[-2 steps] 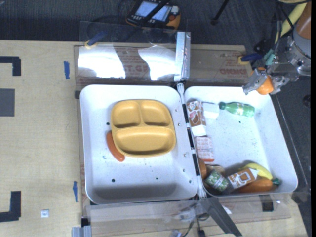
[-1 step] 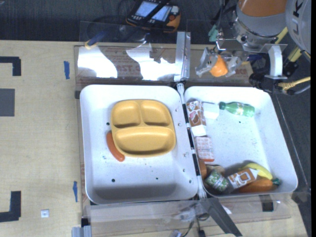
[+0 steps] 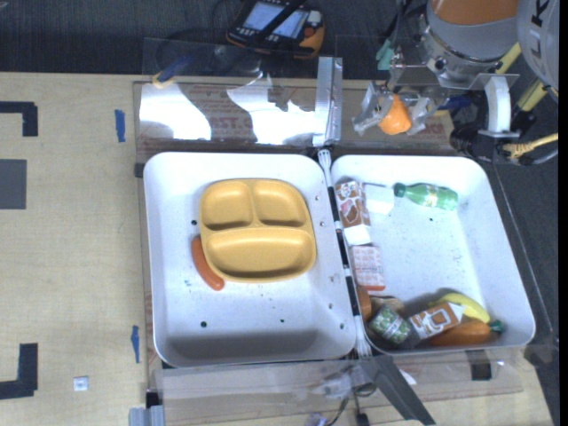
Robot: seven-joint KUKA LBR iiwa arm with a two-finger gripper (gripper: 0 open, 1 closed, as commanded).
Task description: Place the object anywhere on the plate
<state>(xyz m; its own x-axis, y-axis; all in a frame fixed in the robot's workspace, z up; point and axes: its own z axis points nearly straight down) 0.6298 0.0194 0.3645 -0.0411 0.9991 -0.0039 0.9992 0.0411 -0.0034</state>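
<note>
Labels on the red-and-white snack packets (image 3: 353,204) are too blurred to read. The hand (image 3: 396,114) grasps a small orange round object (image 3: 396,119) beyond the right white bin (image 3: 497,229).

Robotics lab: taped bench (image 3: 71,238), teach pendant (image 3: 273,22).

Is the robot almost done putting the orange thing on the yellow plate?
Partway. Done: the gripper has an orange object between its fingers, lifted above the right bin's far edge. In hand: carrying it. Left: moving across to the yellow plate in the left bin and letting go there.
</note>
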